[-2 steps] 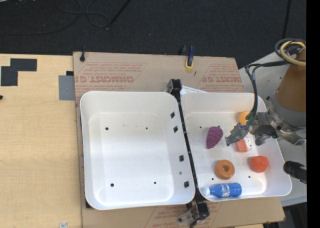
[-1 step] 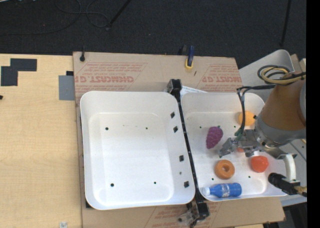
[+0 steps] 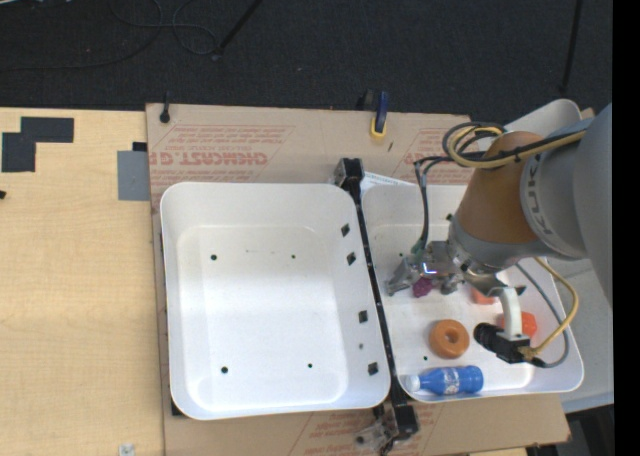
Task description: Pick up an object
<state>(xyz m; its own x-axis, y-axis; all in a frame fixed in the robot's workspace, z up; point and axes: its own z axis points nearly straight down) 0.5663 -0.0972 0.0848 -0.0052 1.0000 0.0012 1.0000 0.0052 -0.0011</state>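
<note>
My gripper (image 3: 421, 278) is low in the right bin (image 3: 400, 214), near its left wall, with the grey fingers spread open. A small purple thing (image 3: 423, 287) lies on the bin floor between the fingertips; I cannot tell whether they touch it. An orange ring (image 3: 450, 338) lies just in front of the gripper. A blue bottle (image 3: 450, 380) rests on its side at the bin's front edge. Two small orange-red pieces (image 3: 486, 296) (image 3: 527, 324) sit to the right, partly hidden by the wrist.
The left bin (image 3: 200, 214) stands beside the right one, split from it by a black-clipped divider (image 3: 362, 274). The arm's grey and orange body (image 3: 510, 204) covers the right bin's far right part. A blue and yellow clamp (image 3: 379, 116) holds the cardboard at the back.
</note>
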